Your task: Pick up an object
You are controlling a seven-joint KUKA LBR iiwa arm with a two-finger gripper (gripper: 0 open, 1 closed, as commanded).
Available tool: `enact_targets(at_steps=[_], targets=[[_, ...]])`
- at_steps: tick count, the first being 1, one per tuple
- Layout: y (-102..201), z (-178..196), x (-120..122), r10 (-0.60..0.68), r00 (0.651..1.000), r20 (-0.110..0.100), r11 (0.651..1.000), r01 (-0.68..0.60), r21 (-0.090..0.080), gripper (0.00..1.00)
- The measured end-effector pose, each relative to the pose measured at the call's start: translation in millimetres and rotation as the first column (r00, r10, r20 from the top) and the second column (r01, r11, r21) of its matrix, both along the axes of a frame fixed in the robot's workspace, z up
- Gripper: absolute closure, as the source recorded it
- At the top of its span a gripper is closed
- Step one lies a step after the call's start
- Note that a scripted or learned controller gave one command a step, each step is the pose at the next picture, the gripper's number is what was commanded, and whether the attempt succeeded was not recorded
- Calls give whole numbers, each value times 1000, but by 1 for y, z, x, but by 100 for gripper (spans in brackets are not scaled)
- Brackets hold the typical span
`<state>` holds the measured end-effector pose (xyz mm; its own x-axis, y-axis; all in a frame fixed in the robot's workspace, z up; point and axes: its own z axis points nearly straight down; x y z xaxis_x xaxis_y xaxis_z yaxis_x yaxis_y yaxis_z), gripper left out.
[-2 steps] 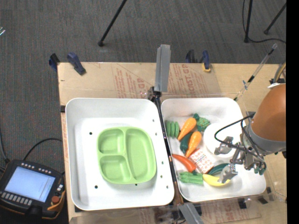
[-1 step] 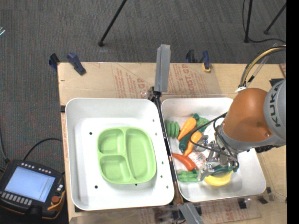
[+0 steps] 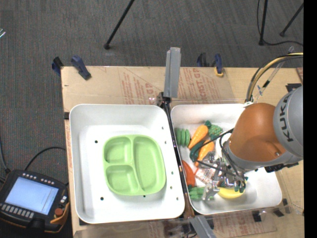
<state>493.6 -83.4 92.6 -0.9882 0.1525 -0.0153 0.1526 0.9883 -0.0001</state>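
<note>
- The end effector (image 3: 218, 181) is down low in the right bin (image 3: 267, 195), sitting right in the middle of the toy food pile. Orange wrist band is above it, with the arm coming in from the right.
- Can't tell whether it's apart, together or clamped on anything; the metal bits are a blur against the clutter, so I won't call a grasp.
- Closest candidate looks like the yellow banana-ish piece (image 3: 231, 193), touching or just beside the tool's lower right side, toward the bin's near wall. Its long axis runs roughly left-right in the camera view.
- Just to the tool's left is a red piece (image 3: 188, 173), plus something green (image 3: 197, 193) below that, near the divider between bins.
- Farther up the bin are two orange carrots (image 3: 198, 134), long axes slanting from lower left to upper right, and a green ribbed thing (image 3: 183, 135) beside them.
- My guess: the grab hinges on the yellow one being slightly off to the side instead of centred under the tool, so a straight close could miss or clip it.
- The left bin (image 3: 84, 133) just has a green divided plate (image 3: 134, 164), well apart from the action.
</note>
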Motion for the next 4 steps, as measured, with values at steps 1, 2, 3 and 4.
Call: enact_targets(at_steps=[1,2,3,4], targets=[[2,-1,33,1,1000,-6,1000,-1,2,0],[-1,-5,77,59,998,-14,998,-59,3,0],[-1,-5,105,-15,1000,-14,1000,15,4,0],[-8,-7,-8,-122,992,-21,993,122,3,0]])
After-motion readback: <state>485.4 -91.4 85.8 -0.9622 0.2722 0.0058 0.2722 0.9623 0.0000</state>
